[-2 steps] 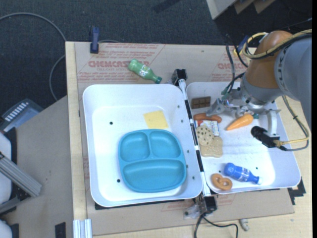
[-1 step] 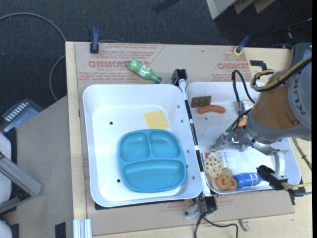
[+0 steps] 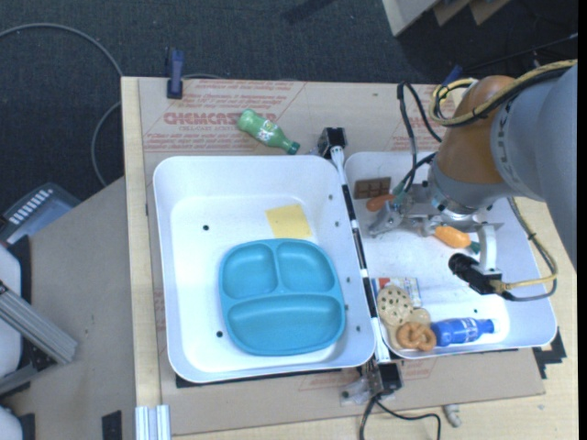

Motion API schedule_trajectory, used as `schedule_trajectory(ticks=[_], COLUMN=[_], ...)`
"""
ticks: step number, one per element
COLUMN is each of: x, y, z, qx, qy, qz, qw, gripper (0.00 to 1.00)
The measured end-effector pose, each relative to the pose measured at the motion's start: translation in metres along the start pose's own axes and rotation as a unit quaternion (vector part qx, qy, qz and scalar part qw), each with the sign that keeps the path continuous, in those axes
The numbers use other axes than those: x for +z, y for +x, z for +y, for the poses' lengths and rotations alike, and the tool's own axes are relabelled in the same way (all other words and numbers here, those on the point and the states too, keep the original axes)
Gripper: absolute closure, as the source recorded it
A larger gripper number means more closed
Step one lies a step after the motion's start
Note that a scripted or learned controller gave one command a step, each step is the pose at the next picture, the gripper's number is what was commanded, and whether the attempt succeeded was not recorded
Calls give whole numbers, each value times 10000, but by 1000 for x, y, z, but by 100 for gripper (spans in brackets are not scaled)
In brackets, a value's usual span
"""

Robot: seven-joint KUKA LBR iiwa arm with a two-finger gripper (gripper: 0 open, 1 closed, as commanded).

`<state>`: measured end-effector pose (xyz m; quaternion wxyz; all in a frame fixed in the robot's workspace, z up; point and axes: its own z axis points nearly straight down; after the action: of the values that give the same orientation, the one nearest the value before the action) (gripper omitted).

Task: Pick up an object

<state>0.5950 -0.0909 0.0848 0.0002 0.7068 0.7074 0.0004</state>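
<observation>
The right bin [image 3: 523,324] holds several small items. A brown block [image 3: 371,189] lies at its far left corner, with a small orange piece [image 3: 377,203] just below it. An orange carrot [image 3: 452,236] lies near the middle, partly under the arm. Round cookies [image 3: 394,302], a pretzel [image 3: 417,335] and a blue bottle [image 3: 461,330] sit along the near side. My gripper [image 3: 393,216] hangs low over the bin's far left part, beside the small orange piece. The wrist hides what lies under it.
The left bin [image 3: 183,246] carries a blue divided plate [image 3: 280,296] and a yellow square [image 3: 289,221]. A green bottle [image 3: 266,129] lies on the bench beyond the bins. Cables [image 3: 514,287] loop from the arm over the right bin.
</observation>
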Motion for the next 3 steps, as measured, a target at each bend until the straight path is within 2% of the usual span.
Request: schedule_trajectory(ticks=[1, 2, 3], x=[0, 1, -101], y=[-5, -2, 33], z=[56, 67, 73], qx=[-1, 4, -5], qy=[-1, 21, -15], qz=[-4, -3, -5], qw=[10000, 10000, 10000], gripper=[0, 0, 0])
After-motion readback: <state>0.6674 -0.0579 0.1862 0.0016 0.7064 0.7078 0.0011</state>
